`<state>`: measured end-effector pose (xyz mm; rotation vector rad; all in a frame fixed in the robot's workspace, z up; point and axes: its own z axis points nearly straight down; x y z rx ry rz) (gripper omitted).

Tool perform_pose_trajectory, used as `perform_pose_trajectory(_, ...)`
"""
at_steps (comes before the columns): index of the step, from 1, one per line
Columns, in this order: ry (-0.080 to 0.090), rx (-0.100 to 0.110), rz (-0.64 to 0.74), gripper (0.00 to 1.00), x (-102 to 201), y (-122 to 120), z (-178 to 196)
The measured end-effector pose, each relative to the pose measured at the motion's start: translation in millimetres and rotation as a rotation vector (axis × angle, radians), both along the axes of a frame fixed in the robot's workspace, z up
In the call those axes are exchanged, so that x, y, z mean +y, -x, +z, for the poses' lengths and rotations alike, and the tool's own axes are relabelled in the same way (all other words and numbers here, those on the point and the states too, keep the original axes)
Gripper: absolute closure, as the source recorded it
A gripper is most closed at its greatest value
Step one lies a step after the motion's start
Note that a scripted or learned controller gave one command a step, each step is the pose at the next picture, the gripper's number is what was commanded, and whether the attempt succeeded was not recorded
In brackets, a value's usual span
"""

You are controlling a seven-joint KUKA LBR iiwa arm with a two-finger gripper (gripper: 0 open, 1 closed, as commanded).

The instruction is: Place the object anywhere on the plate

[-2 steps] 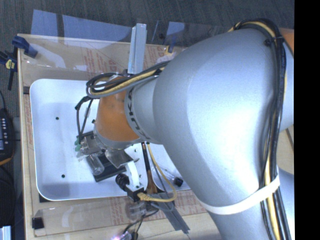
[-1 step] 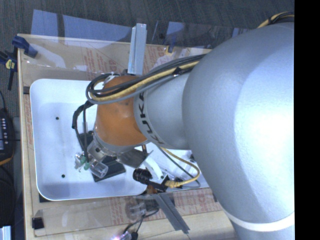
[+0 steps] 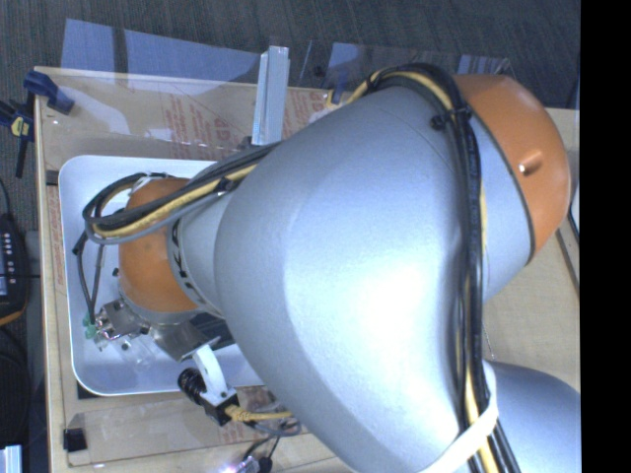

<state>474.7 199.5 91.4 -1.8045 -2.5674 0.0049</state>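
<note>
The grey arm (image 3: 375,284) takes up most of the camera view, its broad link nearest the lens and its orange band (image 3: 153,254) lower down over the left white bin (image 3: 74,215). Under that band the hand (image 3: 108,328) sits low in the bin's near-left part, a cluster of metal with green specks, and whether it is spread, pressed together or pinching something cannot be told from here. The object and the plate are not identifiable; both are most likely somewhere beneath the arm, so the object's place, the way it points and its long axis cannot be told. That blindness is itself the main risk: if the hand comes down off-centre or across the wrong axis, it may come away with nothing or nudge the object aside. The yellow and black cables (image 3: 148,205) loop loosely off the wrist and could snag the bin rim on a turn. Farther back, a clear upright panel (image 3: 271,97) stands on the tabletop (image 3: 89,116) beyond the bin, near enough for a wide swing to clip it.
</note>
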Motion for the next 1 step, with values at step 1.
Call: perform_pose_trajectory(1, -0.001, -0.004, 0.506, 1.0, -68.3, -2.3, 76.2)
